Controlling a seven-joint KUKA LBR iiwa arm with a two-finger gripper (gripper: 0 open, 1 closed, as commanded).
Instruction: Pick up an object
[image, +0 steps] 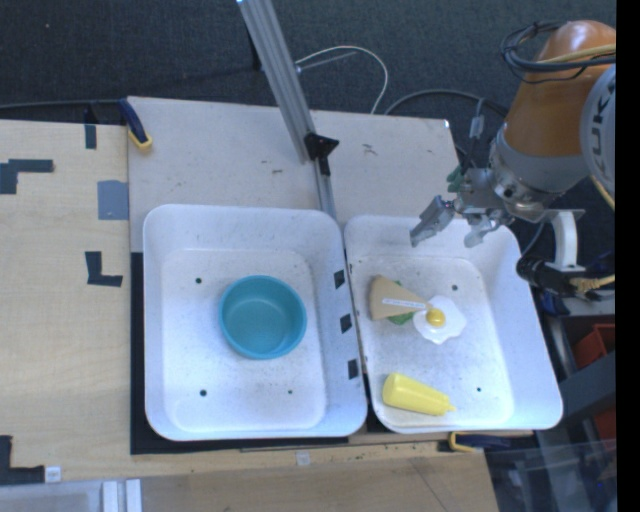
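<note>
Bench surface is carrying two shallow white bins side by side, and you are working over the right bin. Nothing is being gripped yet.

Candidate objects are lying in that right bin: a tan wedge near its centre, a toy fried egg touching the wedge's right side, and a yellow piece toward the near wall, well apart from the other two. Judging from layout, the yellow piece is sitting clear of neighbours, so it is looking like the easier grab; the wedge and egg are crowding each other.

Your gripper is hovering above the right bin's far rim, fingers spread apart and holding nothing, probably parked there ahead of a descent. It is sitting beyond the wedge, not over any object.

Left of the right bin, the other bin is holding a blue bowl, upright. A slanted metal post is rising beyond the seam between the bins.
</note>
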